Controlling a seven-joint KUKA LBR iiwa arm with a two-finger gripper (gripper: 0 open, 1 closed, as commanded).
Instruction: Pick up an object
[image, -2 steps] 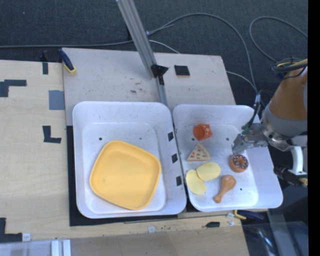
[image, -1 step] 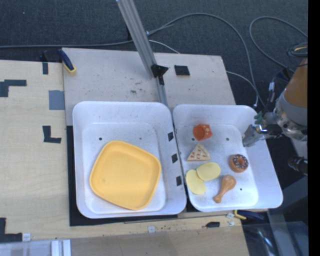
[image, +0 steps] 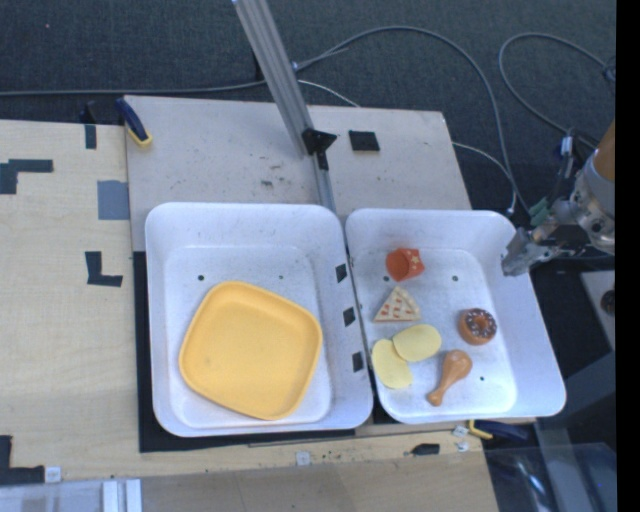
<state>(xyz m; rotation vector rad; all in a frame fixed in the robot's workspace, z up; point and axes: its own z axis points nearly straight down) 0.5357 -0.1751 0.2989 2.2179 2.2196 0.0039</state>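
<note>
Camera view: gripper (image: 520, 255) hovers at the right bin's (image: 530, 400) rim, approach stage; jaws' state unclear; next, reach toward the donut (image: 478, 326).

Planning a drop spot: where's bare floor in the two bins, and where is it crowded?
Left bin: the yellow plate covers most of the floor; a bare strip remains along the far wall. Right bin: bare along the far wall beyond the red piece, and at the near right corner past the drumstick. Crowded: the wedge, two yellow slices and donut fill the middle.
</note>
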